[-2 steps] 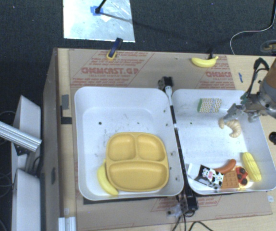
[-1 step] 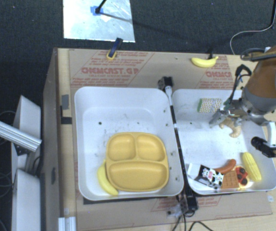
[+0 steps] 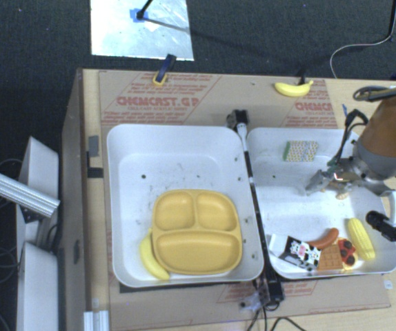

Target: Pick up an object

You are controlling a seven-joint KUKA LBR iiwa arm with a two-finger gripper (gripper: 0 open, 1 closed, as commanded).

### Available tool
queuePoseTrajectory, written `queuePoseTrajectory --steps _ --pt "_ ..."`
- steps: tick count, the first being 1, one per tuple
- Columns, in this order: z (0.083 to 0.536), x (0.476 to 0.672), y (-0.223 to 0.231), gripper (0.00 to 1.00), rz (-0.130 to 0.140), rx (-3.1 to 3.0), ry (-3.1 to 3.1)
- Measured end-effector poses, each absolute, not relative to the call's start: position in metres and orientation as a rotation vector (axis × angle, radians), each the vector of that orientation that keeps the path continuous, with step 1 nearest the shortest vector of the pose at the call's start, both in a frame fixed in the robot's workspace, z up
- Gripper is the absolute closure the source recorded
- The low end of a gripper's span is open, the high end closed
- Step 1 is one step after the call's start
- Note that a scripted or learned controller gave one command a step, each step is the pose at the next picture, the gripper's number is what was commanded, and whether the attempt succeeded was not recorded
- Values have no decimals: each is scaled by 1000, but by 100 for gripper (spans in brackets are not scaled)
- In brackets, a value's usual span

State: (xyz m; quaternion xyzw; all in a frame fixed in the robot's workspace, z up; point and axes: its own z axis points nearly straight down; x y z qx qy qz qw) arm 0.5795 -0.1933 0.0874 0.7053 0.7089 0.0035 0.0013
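Pincer (image 3: 324, 180) low over bare floor of right bin (image 3: 281, 205), finger state impossible to tell. Nearest pickings: patterned sponge (image 3: 300, 150) just behind, corn cob (image 3: 361, 238) near front. Best centred squarely before descending.

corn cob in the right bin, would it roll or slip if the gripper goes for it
The corn cob looks rounded and elongated, so a push across its length would probably roll it. Its glossy yellow surface suggests a smooth toy, likely light and somewhat slippery between fingers. It lies near the right bin's wall and beside the sausage, which may limit rolling.
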Motion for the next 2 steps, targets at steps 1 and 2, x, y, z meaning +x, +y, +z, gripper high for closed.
queuePoseTrajectory --steps 1,2 --pt "97 580 -195 100 10 2213 2222" --pt "98 593 -206 100 2 2216 2224"
